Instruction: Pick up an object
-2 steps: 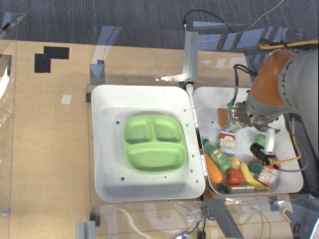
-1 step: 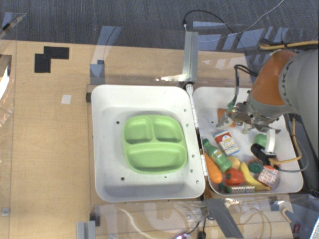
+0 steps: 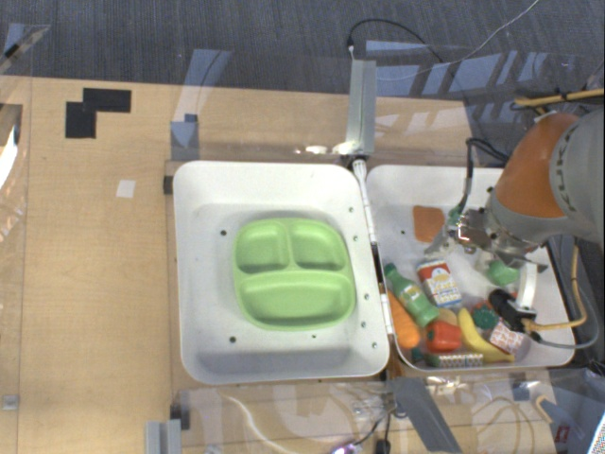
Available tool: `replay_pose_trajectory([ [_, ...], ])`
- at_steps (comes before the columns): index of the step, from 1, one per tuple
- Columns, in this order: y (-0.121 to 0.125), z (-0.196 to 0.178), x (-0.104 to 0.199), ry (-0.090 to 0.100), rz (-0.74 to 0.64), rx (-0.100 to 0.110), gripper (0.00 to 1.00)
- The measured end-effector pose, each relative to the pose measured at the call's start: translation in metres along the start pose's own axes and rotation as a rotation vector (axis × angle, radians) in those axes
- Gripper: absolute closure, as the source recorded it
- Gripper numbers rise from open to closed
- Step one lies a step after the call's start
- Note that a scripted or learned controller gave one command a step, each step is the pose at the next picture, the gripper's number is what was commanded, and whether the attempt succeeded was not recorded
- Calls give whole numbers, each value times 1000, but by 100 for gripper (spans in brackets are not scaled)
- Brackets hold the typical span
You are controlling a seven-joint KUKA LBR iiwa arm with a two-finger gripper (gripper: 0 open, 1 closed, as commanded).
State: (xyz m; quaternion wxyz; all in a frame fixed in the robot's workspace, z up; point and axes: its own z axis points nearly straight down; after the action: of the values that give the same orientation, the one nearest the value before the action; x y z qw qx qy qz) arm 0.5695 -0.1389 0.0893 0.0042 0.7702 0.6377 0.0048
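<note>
Arm's low over the right bin [image 3: 558, 192], gripper [image 3: 470, 233] just above the toy pile [image 3: 444, 315] w/ banana [image 3: 477, 334]. Can't tell how the claw stands. Nothing visibly lifted; grab and raise are left. Green tray [image 3: 293, 272] sits in the left bin [image 3: 203, 282].

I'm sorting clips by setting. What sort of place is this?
Probably a robotics lab bench: two white bins on a wooden table, toy food like a banana, loose cables, and a robot arm.
</note>
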Motion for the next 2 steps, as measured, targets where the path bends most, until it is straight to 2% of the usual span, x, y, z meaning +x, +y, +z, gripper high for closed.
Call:
replay_pose_trajectory([
  [1,-55,-2,37,-1,-135,-5,0],
  [2,-53,-12,39,2,-137,-9,100],
])
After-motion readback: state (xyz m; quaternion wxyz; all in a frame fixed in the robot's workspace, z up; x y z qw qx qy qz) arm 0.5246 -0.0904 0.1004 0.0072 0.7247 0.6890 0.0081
